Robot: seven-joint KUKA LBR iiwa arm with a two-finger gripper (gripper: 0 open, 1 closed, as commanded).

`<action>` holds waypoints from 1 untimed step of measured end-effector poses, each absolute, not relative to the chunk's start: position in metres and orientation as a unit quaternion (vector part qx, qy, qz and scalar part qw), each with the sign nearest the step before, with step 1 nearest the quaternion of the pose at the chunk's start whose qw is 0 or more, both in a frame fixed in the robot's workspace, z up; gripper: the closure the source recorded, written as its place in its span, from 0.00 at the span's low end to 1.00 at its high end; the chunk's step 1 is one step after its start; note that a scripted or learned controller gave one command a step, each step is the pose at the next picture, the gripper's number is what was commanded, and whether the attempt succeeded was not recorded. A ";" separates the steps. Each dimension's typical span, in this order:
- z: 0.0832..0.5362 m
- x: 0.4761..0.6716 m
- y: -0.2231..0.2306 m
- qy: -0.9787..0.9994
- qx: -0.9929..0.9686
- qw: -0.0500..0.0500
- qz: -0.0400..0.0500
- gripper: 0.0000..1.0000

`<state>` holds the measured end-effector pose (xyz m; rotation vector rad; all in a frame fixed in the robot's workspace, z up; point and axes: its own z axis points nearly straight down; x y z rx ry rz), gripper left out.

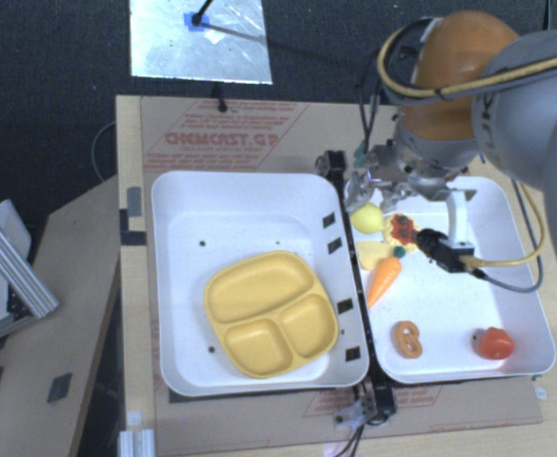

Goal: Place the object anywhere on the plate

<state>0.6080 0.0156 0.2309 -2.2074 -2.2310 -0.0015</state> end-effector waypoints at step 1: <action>0.220 0.596 0.065 -0.711 -0.703 0.001 0.000 1.00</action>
